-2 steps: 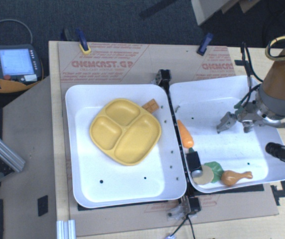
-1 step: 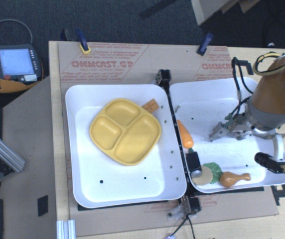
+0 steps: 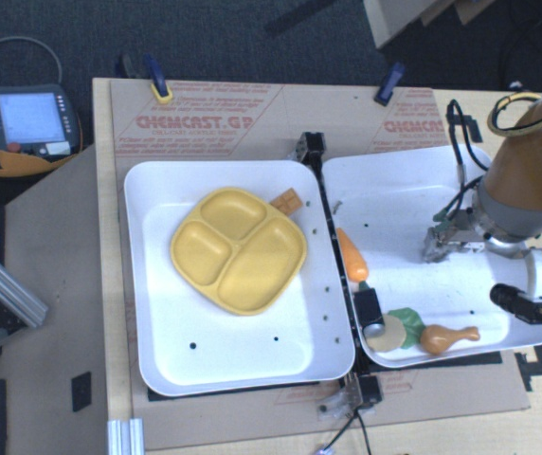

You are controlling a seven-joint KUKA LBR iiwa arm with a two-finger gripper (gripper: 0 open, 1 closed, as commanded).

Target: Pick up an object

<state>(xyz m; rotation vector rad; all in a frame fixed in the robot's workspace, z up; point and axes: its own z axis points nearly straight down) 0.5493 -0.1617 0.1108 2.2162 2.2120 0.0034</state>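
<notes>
Cardboard-topped bench (image 3: 252, 112) bearing two white bins side by side. Nearest, along the right bin's (image 3: 413, 183) near edge: a tan drumstick-shaped toy (image 3: 446, 336), a green piece (image 3: 408, 322), a round beige piece (image 3: 388, 334) and a black block (image 3: 367, 305), bunched in the corner, likely slid there. Farther, an orange carrot (image 3: 351, 254) against the divider. Left bin (image 3: 157, 282) taken up by a yellow divided plate (image 3: 240, 249), brown block (image 3: 286, 201) tucked behind. Gripper (image 3: 439, 245) low over bare right-bin floor, well apart from any object; fingers' state cannot tell

smooth glossy white plastic bins (image 3: 157, 282), matte yellow plastic divided plate (image 3: 239, 250), shiny orange plastic carrot (image 3: 352, 255), bench top (image 3: 252, 121) looks like printed brown cardboard, kinda matte
</notes>
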